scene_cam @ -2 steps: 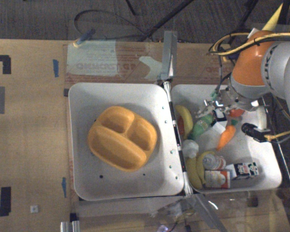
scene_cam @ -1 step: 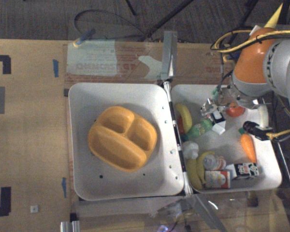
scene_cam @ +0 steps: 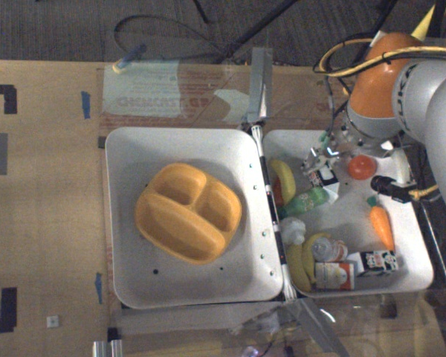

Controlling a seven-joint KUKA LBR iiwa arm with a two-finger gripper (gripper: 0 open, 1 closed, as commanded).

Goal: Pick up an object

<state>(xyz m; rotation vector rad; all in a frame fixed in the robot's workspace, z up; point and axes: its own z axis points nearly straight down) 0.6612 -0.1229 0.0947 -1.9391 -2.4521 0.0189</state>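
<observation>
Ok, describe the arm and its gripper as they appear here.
The arm is light grey with a rounded orange band above the wrist. Yellow and black cables loop past it. The gripper is small, metallic grey and black, with greenish bits near its mount.

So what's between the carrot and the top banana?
In the camera view, a green bottle lies between the carrot and the upper banana, on the right bin's floor.

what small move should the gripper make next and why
Probably a short straight descent. The gripper hangs in the upper part of the right bin, over the clutter by the banana and green bottle, with nothing seen between its fingers. The tomato sits just beside it, so a slight shift there might give a cleaner pick.
</observation>
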